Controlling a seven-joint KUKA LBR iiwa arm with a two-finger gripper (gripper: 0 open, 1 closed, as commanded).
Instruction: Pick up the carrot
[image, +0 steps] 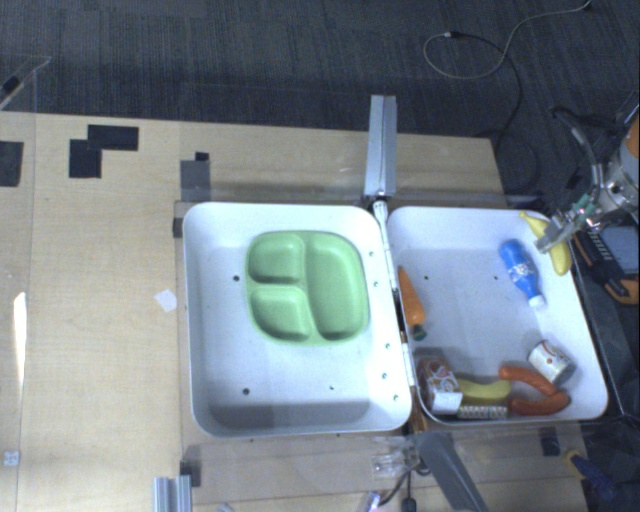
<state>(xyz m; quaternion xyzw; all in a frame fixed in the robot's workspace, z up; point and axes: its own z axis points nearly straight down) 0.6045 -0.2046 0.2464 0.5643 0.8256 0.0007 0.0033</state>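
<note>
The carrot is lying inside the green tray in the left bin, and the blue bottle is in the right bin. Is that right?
Not quite. The carrot isn't in the green tray. It lies in the right bin, along its left wall. The camera view shows this. The blue bottle is in the right bin, as you said.

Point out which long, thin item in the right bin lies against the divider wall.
The carrot, orange, lying along the right bin's left wall. The hot dog and the banana lie near the front edge.

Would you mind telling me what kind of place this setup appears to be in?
Probably a robotics lab bench, not a kitchen: two white bins sit fixed side by side on a wooden bench, toy-like food such as a carrot lies in one, and a loose cable trails on the carpet.
</note>
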